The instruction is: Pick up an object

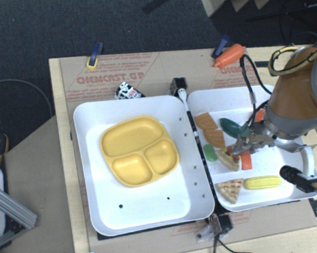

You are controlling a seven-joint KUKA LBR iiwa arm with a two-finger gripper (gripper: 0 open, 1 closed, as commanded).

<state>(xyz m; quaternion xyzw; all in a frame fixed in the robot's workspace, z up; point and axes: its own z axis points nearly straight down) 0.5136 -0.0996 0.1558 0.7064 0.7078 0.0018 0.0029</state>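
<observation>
A bench holds two white bins; your left bin (99, 200) carries a yellow tray (138, 151). Your gripper (242, 148) sits low in the right bin (264, 199), grip state unreadable, among crowded toy food (227, 158). Neighbouring pieces could deflect it or jam together.

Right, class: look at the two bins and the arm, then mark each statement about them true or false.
1. The yellow tray lies in the left bin. True.
2. The corn lies in the left bin. False: it is in the right bin, near the front.
3. The hand is over the right bin. True.
4. The pizza slice sits on the yellow tray. False: it lies in the right bin, left of the corn.
5. The yellow tray has three compartments. True.
</observation>
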